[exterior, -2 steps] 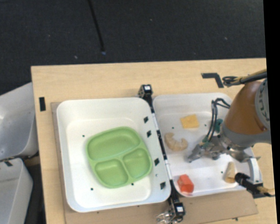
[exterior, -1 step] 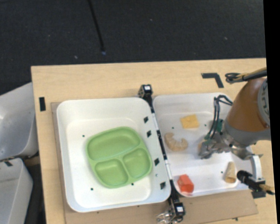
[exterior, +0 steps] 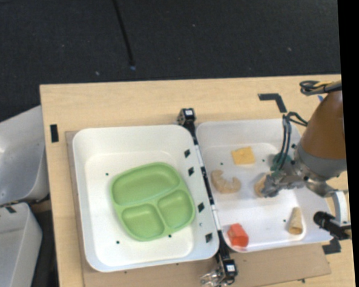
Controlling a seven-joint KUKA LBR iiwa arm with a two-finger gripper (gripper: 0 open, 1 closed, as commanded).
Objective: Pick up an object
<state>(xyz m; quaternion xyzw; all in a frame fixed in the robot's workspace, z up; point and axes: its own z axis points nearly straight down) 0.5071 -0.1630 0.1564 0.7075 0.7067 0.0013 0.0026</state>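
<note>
A wooden bench point(exterior: 65, 250) holds two shallow white bins side by side. The left bin point(exterior: 90, 169) has a green plate point(exterior: 151, 200) lying flat in it. The plate has three parts: one long part at the top and two smaller parts below. The right bin point(exterior: 258, 232) has small bits of pretend food in it. A yellow square piece point(exterior: 243, 156) sits near the top of this bin. A tan lumpy piece point(exterior: 225, 182) lies in the middle, close to the wall between the two bins. A red block point(exterior: 237, 236) sits in the bottom left corner of the right bin, touching the edge. A tan cone-shaped piece point(exterior: 295, 221) lies near the bottom right, well apart from the red block. The arm point(exterior: 325, 140) comes in from the right, with its orange band showing above the grey wrist. The gripper point(exterior: 269, 188) is low in the right bin, between the tan lumpy piece and the cone-shaped piece. Another small tan piece point(exterior: 261, 184) is right at the tip of the gripper, touching it or just beside it. The jaws are dark and small here, so I cannot tell how far open they are, and I cannot tell if they have hold of the small tan piece.
</note>
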